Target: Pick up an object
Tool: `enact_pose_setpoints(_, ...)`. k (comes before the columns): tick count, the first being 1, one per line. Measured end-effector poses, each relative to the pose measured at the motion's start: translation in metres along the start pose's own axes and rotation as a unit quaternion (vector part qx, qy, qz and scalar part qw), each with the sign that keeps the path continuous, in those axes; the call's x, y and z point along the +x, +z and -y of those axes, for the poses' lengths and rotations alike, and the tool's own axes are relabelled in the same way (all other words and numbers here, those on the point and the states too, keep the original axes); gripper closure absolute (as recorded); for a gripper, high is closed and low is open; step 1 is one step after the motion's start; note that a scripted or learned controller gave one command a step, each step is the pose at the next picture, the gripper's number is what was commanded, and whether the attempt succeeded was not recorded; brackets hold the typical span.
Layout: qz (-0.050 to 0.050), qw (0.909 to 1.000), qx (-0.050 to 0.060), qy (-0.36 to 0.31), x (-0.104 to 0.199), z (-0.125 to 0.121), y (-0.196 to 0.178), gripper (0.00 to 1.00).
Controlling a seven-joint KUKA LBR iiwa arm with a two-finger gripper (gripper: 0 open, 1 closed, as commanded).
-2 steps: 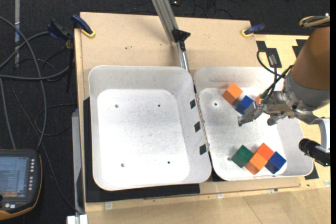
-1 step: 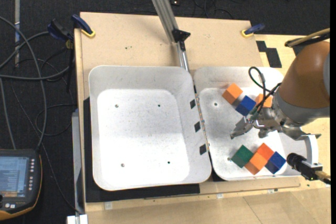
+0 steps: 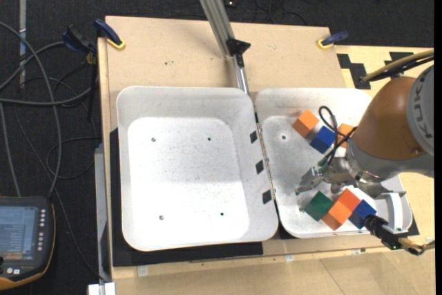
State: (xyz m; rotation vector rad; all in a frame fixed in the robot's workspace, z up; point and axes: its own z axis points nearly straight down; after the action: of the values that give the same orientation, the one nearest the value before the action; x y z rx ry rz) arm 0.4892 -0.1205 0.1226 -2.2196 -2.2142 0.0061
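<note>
Arm: the grey arm with its orange band (image 3: 387, 114) reaches in from the right and hangs over the right bin (image 3: 276, 148), wrist bent down toward the bin floor.
Pincer: the pincer (image 3: 314, 181) sits low in the right bin, its metal fingers pointing left and slightly down; whether they are spread or pressed together cannot be told, and nothing shows between them.
Nearest targets: a green block (image 3: 318, 206), an orange block (image 3: 341, 208) and a blue block (image 3: 361, 211) huddle touching each other at the bin's near edge, just below the pincer.
Other targets: a second orange block (image 3: 305, 124) and a second blue block (image 3: 322, 139) lie touching, farther back in the same bin, partly under a black cable loop (image 3: 329, 119).
Left bin: the left bin (image 3: 183, 166) lies beside the right one, well apart from the arm.
Bench: the bench (image 3: 179, 52) carries both bins; clamps grip its far corners, likely to keep it still.
Stage: judged as the approach to a grasp, no block lifted yet.
Risk: the near blocks crowd together, so the pincer may shove rather than grip one.
</note>
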Motion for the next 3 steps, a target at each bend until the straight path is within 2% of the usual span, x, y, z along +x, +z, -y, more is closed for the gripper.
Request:
enact_pose_setpoints(1,0.001,1.0000,-0.005,-0.001,0.000,-0.002,-0.014,1.00)
enact_pose_setpoints(2,0.002,1.0000,-0.007,-0.003,0.003,-0.007,-0.057,1.00)
enact_pose_setpoints(3,0.002,1.0000,-0.006,-0.002,0.003,-0.008,-0.080,1.00)
